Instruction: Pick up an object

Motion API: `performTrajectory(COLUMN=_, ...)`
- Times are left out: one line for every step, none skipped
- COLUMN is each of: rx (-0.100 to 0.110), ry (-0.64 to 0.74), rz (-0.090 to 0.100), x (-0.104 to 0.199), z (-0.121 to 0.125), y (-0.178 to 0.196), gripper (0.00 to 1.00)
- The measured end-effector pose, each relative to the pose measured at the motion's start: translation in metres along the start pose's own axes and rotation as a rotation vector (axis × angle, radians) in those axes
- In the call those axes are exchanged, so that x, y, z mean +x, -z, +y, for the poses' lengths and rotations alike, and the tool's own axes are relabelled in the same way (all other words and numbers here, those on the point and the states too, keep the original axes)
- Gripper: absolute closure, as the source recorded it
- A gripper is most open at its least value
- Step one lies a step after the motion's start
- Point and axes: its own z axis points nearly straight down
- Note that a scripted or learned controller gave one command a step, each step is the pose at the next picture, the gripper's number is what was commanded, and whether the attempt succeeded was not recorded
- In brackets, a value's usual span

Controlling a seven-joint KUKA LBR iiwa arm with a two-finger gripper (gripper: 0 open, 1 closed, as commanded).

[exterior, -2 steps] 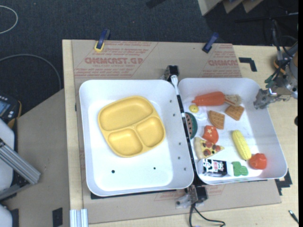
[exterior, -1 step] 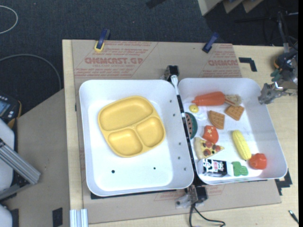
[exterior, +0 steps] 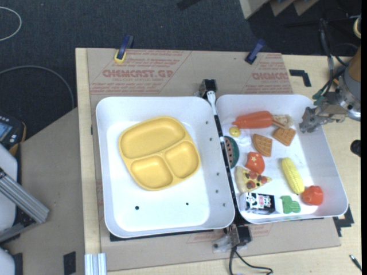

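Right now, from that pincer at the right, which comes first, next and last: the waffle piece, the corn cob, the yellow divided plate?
1. Waffle piece, just left of the pincer, in the right bin.
2. Corn cob, lower in the same bin.
3. Yellow divided plate, across in the left bin.

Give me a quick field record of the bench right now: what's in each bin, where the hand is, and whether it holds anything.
left bin: one yellow divided plate, three compartments
right bin: toy foods, including red hot dog, corn cob, tomato, pizza slice, waffle pieces
hand: over the right bin's upper right edge, right of the hot dog
held item: nothing seen between the fingers
task status: no object picked up yet
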Motion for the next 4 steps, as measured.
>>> performTrajectory(rx=0.001, ry=0.001, rz=0.000, x=0.052, z=-0.006, y=-0.012, gripper=1.00)
performTrajectory(rx=0.002, ry=0.001, rz=0.001, x=0.102, z=-0.027, y=-0.012, gripper=1.00)
performTrajectory(rx=-0.006, ry=-0.001, rz=-0.002, x=0.121, z=-0.026, y=0.004, gripper=1.00)
performTrajectory(rx=-0.004, ry=-0.002, rz=-0.003, x=0.132, z=-0.018, y=0.000, gripper=1.00)
